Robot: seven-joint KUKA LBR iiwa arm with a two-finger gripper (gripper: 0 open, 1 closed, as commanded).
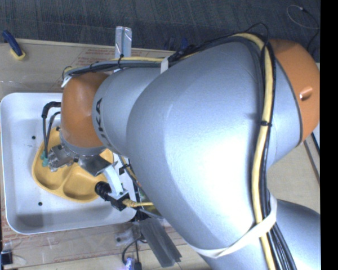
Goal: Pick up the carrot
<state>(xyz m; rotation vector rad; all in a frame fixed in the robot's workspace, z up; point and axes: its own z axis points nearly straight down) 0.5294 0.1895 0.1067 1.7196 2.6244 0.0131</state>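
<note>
My grey arm, with its orange band (81,108), reaches far over the left white bin (17,151) and covers most of the bench. The gripper (59,157) hangs low at the bin's middle, directly over a yellow, lumpy object (73,185) that lies on the bin floor. The gripper's tip looks to be touching or just above this yellow object. A small teal piece (45,161) shows at the gripper's left side. The arm hides whatever lies under and to the right of the gripper.
The left bin's white floor shows to the left of and below the yellow object. A blue clamp (14,45) sits on the bench's far left corner. A metal post (123,41) stands at the bench's back edge.
</note>
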